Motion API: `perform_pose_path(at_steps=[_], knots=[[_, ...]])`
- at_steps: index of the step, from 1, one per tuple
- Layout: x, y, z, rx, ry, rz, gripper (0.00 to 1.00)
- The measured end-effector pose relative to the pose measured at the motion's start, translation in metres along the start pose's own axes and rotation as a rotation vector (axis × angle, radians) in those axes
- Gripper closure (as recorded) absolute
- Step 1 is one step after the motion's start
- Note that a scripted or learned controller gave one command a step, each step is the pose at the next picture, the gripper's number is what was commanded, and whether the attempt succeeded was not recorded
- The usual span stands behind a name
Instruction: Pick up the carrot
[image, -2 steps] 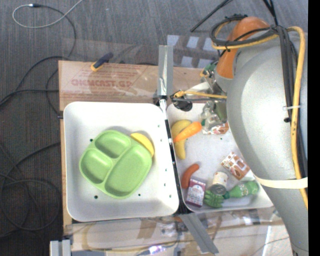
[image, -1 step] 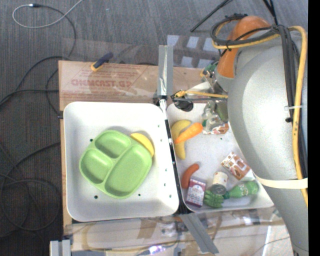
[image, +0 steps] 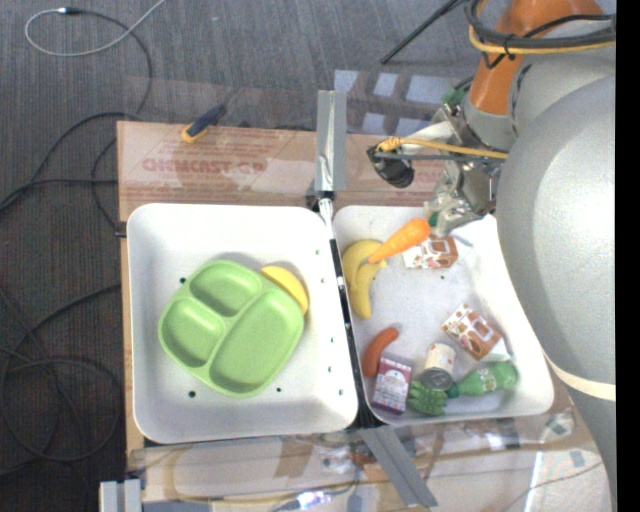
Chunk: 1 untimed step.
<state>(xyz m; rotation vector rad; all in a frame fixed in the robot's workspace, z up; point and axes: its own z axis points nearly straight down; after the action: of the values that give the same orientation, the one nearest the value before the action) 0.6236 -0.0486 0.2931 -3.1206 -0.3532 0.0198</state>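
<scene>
While the arm leans in from the right, I see the carrot (image: 402, 240) lying at the far end of the right bin (image: 520, 310), its long axis slanted: the thick end is up and to the right near the hand (image: 452, 207), and the narrow tip points down-left, resting over the top of the banana (image: 358, 275). The hand sits just at the carrot's thick end, close beside it or touching — I cannot tell how far it is open, nor whether it has hold of anything, since the wrist hardware blocks my view. A small red-and-white packet (image: 432, 253) lies just beside the carrot on its near side, crowding that end. Further down the same bin I make out a red sausage (image: 379, 349), a maroon box (image: 391, 386), a tin can (image: 437, 366), a patterned carton (image: 471, 331) and a green bottle (image: 470, 385) — all well apart from the carrot. The left bin (image: 150, 240) holds a green divided plate (image: 234, 327) with a yellow piece (image: 288, 285) touching its far-right rim. Both bins rest on the table (image: 220, 170), covered by cardboard.
</scene>
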Motion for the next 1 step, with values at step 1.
perform_pose_path(at_steps=[1], knots=[[-0.0640, -0.0623, 0.0477, -0.014, 0.015, -0.027, 1.00]])
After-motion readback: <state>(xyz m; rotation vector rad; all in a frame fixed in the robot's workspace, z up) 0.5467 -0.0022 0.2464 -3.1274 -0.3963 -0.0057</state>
